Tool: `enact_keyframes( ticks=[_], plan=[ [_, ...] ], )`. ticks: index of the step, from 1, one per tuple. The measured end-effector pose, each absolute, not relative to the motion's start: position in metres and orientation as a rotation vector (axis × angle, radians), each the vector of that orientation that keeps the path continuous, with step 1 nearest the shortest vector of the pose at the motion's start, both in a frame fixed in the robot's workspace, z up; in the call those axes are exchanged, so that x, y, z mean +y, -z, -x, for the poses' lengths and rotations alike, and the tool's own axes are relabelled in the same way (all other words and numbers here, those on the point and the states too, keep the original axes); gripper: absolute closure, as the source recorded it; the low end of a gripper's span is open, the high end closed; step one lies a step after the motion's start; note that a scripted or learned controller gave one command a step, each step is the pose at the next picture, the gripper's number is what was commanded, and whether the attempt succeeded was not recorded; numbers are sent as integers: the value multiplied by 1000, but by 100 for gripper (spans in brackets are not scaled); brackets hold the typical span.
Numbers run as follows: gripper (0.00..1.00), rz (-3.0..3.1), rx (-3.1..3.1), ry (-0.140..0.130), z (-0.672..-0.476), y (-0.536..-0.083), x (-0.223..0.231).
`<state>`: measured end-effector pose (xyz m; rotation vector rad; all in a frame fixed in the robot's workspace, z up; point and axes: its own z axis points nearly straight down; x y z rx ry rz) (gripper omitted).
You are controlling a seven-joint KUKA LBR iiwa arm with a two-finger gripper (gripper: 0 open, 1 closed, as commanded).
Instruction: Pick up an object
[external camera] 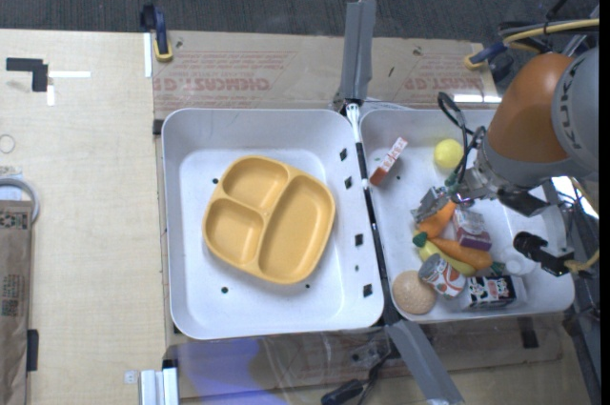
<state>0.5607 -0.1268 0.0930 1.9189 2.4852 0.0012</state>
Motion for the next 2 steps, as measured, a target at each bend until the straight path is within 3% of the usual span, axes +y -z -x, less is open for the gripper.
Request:
enact_keyframes(
  ticks=[1,2],
  plan=[
    [100,-1925,2484,1,-560,-100,-128],
    [100,-2311,2127,4,-528,-292,-114]
  ],
)
